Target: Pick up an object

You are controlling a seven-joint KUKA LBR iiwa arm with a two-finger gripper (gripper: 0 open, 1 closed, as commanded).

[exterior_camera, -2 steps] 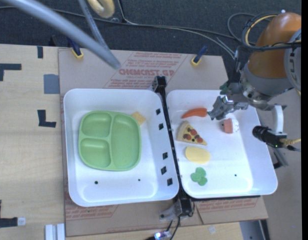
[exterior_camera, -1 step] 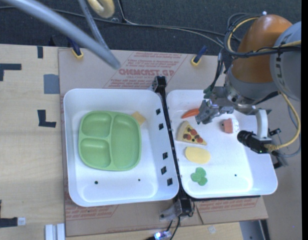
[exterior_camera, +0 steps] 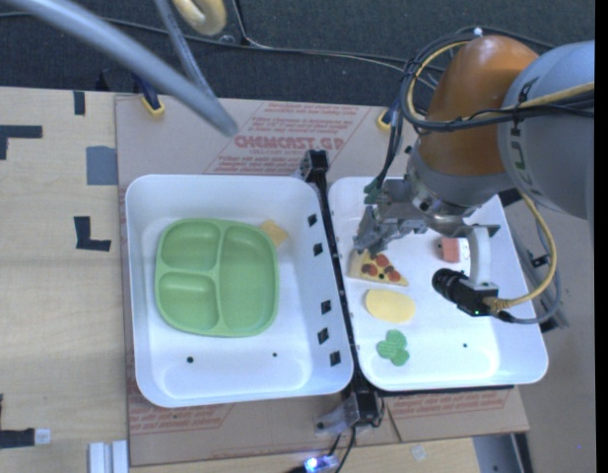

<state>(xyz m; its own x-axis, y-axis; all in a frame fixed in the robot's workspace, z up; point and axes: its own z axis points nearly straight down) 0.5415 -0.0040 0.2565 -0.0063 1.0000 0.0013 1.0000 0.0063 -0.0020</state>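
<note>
From my remote seat I saw a green broccoli piece nearest, yellow disc beyond, pizza slice in the right bin, gripper just above it, grip state I couldn't tell, green tray in the left bin.

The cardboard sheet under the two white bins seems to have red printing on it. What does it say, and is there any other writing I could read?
"CHEMCAST GP": large red print on the cardboard sheet, behind the left bin.
Smaller red lines above and below it: too blurred to read.
Nothing readable elsewhere.
</note>
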